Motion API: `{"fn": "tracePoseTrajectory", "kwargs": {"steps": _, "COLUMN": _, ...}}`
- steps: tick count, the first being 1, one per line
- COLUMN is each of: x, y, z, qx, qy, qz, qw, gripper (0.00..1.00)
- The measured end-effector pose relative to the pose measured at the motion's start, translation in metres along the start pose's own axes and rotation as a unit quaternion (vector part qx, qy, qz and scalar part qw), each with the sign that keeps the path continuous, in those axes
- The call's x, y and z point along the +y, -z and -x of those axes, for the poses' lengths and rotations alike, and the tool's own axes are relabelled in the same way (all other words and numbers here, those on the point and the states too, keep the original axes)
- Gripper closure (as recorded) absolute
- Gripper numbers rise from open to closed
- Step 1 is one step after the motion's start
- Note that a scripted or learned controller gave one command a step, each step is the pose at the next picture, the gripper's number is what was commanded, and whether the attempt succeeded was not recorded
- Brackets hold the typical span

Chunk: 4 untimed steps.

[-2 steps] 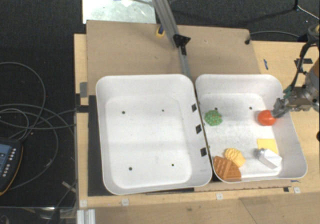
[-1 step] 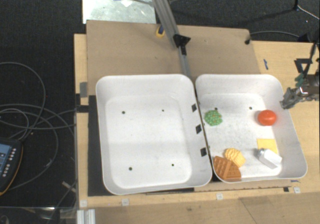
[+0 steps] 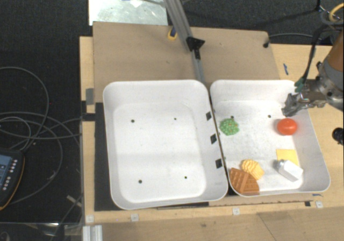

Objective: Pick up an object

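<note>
Red ball-like obj (image 3: 287, 126), prob a toy tomato, sits in the right bin (image 3: 252, 97), near that bin's right wall, about mid-depth. It looks round, so no long axis to line up with; approach angle matters little, only position over it.

Key relation: the hand (image 3: 293, 104) is just up-frame of the red obj, close but apart, no contact visible. So the obj lies a short way toward the near edge of the bin from the hand, almost directly below it in the view, a touch to the left. My read: a short shift toward the near edge plus a descent would put it over the obj.

Hand state: can't tell. It shows as a dark grey blur at the bin's right rim, too small and smeared to judge. Nothing seen held.

Outward from there, same bin: yellow flat block (image 3: 287, 155) near the right wall, closer to the front, w/ a grey-white piece (image 3: 289, 170) touching or just beside its front edge. Left of those, a yellow ridged piece (image 3: 252, 168) and an orange-brown waffle-like piece (image 3: 244, 181), those 2 touching or overlapping at the front-left corner. Green knobbly obj (image 3: 229, 126) sits alone near the bin's left wall, well apart from the hand.

Left bin (image 3: 115, 100) adjoins on the desk (image 3: 140, 51). Only 1 arm (image 3: 333, 73), entering from the right, so the red obj is the nearest candidate. Risk, as I judge it: a round obj may roll off toward the wall if nudged.
</note>
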<state>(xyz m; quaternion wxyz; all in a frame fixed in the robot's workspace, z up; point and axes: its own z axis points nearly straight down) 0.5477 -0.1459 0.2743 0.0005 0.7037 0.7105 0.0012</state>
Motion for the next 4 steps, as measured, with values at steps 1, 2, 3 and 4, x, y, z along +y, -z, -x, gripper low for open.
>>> {"fn": "tracePoseTrajectory", "kwargs": {"steps": 1, "x": 0.024, "y": 0.002, "z": -0.054, "qx": 0.000, "qy": 0.001, "qz": 0.001, "qw": 1.0000, "gripper": 1.00}}
{"fn": "tracePoseTrajectory", "kwargs": {"steps": 2, "x": 0.042, "y": 0.006, "z": -0.105, "qx": 0.000, "qy": 0.001, "qz": 0.001, "qw": 1.0000, "gripper": 1.00}}
{"fn": "tracePoseTrajectory", "kwargs": {"steps": 3, "x": 0.066, "y": -0.010, "z": -0.154, "qx": 0.000, "qy": 0.000, "qz": 0.000, "qw": 1.0000, "gripper": 1.00}}
{"fn": "tracePoseTrajectory", "kwargs": {"steps": 4, "x": 0.075, "y": -0.009, "z": -0.203, "qx": 0.001, "qy": 0.000, "qz": 0.000, "qw": 1.0000, "gripper": 1.00}}
